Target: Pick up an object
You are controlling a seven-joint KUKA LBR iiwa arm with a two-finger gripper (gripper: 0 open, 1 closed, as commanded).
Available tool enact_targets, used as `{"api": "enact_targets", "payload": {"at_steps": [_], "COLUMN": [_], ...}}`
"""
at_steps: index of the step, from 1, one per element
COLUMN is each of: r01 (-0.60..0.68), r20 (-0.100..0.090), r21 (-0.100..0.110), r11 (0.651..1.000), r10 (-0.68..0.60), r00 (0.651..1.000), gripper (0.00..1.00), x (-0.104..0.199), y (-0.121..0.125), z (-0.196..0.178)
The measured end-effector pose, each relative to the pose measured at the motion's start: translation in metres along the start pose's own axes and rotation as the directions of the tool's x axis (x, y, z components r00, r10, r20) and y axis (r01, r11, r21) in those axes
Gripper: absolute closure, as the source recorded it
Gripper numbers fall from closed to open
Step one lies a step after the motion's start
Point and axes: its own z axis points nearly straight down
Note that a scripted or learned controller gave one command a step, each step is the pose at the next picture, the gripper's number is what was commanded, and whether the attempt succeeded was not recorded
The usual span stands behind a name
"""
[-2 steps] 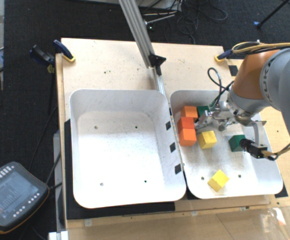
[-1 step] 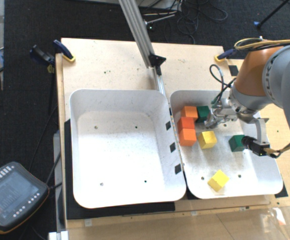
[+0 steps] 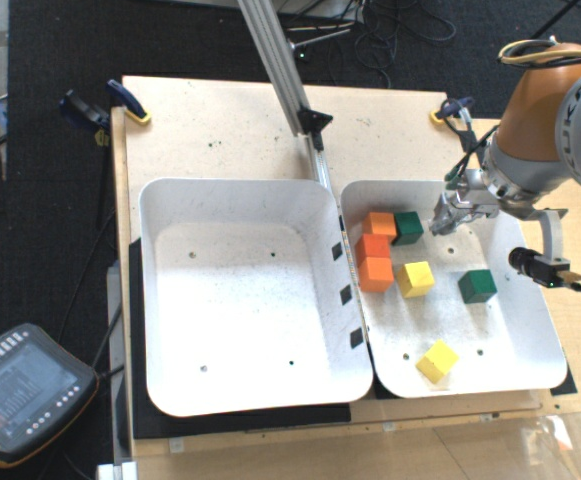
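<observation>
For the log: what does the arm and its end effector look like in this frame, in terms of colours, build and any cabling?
The arm is a rounded, bulky shell, orange across its large upper segment and grey on the right side. A thin pale cable loops over its top. The end effector is a small grey metal assembly. A black cylindrical fitting hangs from a pale bracket beneath the wrist.

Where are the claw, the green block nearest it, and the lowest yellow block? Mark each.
claw (image 3: 447,218), camera view, the gap between its fingertips.
green block nearest the claw (image 3: 407,228), camera view, its top face.
lowest yellow block (image 3: 436,360), camera view, its top face.
</observation>
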Motion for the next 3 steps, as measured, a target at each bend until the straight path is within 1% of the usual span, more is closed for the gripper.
{"api": "enact_targets", "payload": {"at_steps": [1, 2, 3], "r01": [0.002, 0.002, 0.007], "r20": [0.0, -0.001, -0.004], "r21": [0.0, 0.001, 0.007], "r11": [1.0, 1.0, 1.0], "r10": [-0.002, -0.002, -0.007], "r00": [1.0, 1.0, 1.0], "gripper": [1.0, 1.0, 1.0], "x": [0.003, 0.003, 0.06], "y": [-0.002, -0.001, -0.009], "z": [-0.063, -0.101, -0.103]}}
